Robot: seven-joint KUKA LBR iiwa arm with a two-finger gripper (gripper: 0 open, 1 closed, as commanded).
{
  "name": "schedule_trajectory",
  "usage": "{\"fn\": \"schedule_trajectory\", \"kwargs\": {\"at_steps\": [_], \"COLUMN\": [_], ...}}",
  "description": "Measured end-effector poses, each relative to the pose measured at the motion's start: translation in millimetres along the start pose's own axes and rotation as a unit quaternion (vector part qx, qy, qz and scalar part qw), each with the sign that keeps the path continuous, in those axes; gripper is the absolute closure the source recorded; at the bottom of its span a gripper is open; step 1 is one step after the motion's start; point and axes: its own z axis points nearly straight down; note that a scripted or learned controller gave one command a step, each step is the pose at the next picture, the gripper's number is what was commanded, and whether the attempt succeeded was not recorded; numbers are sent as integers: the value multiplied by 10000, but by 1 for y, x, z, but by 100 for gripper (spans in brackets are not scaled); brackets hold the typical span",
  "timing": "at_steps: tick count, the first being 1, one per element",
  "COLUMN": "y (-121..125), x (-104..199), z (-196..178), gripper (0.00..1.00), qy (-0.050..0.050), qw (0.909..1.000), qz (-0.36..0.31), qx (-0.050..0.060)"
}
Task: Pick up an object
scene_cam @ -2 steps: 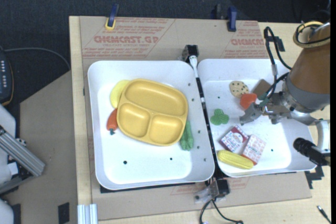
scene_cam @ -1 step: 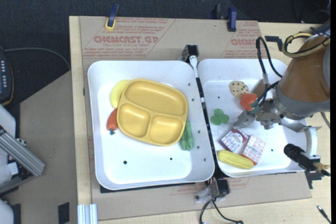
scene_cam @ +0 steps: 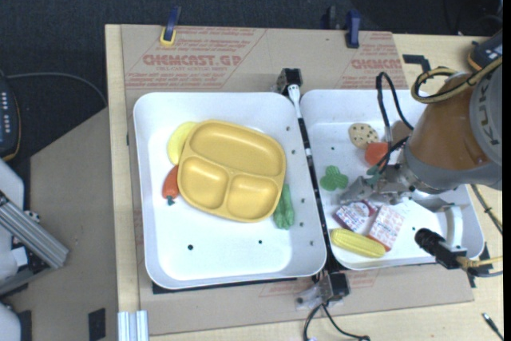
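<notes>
The robot's claw (scene_cam: 369, 189), its opening impossible to judge, hangs low in the right bin (scene_cam: 319, 112) just above two red-and-white packets (scene_cam: 371, 220), with a green toy (scene_cam: 333, 178) beside, so crowding could make it pinch nothing or snag two items.

Even bright light, soft shadows, slight blur.

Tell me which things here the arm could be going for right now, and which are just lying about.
Likely in play, right bin near the gripper:
green toy
red-and-white packets
corn cob
cookie
orange-red piece

Lying about, left bin:
yellow divided tray
carrot
green leafy piece
</notes>
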Motion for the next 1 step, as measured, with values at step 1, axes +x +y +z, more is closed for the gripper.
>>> {"fn": "schedule_trajectory", "kwargs": {"at_steps": [1], "y": [3], "x": [0], "z": [-15], "gripper": [100], "qy": [-18], "qw": [10000], "qz": [-1], "qx": [-61]}}
